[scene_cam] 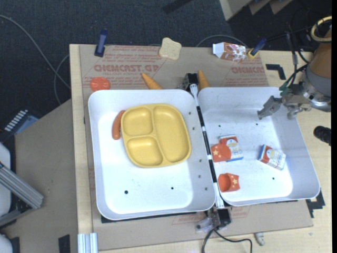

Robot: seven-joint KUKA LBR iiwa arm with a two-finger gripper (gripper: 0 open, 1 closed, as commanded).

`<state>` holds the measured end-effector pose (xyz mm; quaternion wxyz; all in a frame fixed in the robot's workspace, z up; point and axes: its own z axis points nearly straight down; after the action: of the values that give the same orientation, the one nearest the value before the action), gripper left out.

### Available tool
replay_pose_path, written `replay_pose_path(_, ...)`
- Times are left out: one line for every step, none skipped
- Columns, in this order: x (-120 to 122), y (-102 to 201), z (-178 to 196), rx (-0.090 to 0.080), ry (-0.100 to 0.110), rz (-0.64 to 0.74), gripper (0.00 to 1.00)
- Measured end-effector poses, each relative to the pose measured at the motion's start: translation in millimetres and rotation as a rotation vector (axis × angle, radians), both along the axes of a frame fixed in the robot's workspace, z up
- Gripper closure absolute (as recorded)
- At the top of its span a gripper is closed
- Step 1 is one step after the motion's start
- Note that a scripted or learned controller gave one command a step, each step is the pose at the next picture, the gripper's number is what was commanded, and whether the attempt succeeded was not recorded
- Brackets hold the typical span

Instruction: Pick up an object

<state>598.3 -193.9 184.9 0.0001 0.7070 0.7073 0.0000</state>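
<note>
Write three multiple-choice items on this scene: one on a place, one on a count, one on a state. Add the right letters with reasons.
1. Where is the yellow divided plate?
A. left bin
B. right bin
C. on the cardboard

2. How many compartments does the plate have?
A. two
B. three
C. five

3. How does the gripper stand?
A. clamped on the sausage
B. over the right bin's far end, holding nothing
C. resting on the plate

Answers: 1 A, it lies in the left bin beside the sausage. 2 B, three hollows show. 3 B, nothing sits between its fingers over the right bin.

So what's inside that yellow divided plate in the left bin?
Nothing visible: all three compartments of the yellow divided plate look bare. A hot dog lies beside its left edge. Whatever the plate covers on the bin floor can't be seen.
</note>
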Motion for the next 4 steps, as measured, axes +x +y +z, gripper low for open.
replay_pose_path(-64.8, -25.2, -84.9, 0.002, 0.005, -0.001, 0.0)
replay_pose_path(-64.4, 56.2, -71.8, 0.002, 0.002, 0.001, 0.0)
replay_pose_path(-33.1, -14.6, -65.5, -0.002, -0.002, -0.002, 0.0)
replay_pose_path(-66.7, 5.7, -101.0, 0.001, 0.002, -0.001, 0.0)
